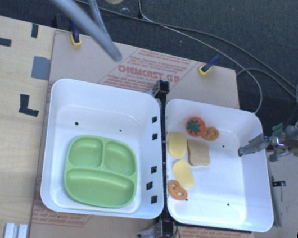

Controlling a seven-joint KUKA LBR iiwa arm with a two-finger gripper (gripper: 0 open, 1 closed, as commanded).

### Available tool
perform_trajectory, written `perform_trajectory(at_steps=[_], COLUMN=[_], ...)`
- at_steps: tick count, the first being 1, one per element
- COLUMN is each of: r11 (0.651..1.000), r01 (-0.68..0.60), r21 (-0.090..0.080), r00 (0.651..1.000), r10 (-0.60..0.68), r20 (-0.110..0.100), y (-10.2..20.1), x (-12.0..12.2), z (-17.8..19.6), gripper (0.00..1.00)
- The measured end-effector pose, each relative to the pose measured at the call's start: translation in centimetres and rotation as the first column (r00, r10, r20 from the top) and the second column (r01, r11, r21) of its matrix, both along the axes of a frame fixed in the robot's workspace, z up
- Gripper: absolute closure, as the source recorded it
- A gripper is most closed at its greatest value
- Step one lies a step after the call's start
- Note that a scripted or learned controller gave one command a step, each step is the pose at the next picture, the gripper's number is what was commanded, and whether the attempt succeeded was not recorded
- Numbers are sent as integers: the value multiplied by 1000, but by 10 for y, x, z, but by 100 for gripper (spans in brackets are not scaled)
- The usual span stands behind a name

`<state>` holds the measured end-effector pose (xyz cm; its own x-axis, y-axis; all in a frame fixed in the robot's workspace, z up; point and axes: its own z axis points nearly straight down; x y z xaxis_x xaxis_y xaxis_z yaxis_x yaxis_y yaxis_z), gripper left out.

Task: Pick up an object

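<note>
Two white bins sit side by side on your bench. Left bin: a green divided plate, lying flat. Right bin: food pieces clustered along its left half. You have a tomato touching an orange slice, a pale yellow round beside a tan bread slice, another yellow piece, and an orange ring nearest the front. Your gripper hovers over the right bin's right rim, well apart from the food. Nothing between its fingers; spread cannot be judged.
</note>
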<state>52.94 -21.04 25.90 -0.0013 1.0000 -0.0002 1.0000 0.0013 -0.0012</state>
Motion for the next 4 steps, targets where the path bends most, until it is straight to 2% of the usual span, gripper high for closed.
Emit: perform_trajectory(at_steps=[1, 2, 3, 4], r11=[1000, 1000, 1000, 1000], r01=[1, 1, 1, 0], r21=[2, 0, 1, 0], r00=[1000, 1000, 1000, 1000], r10=[-1, -1, -1, 0], r20=[-6, -4, -4, -1], y=[0, -5, -12, -11], x=[-3, -3, -8, -7], z=[-65, -109, -169, -156], gripper=[0, 0, 0, 100])
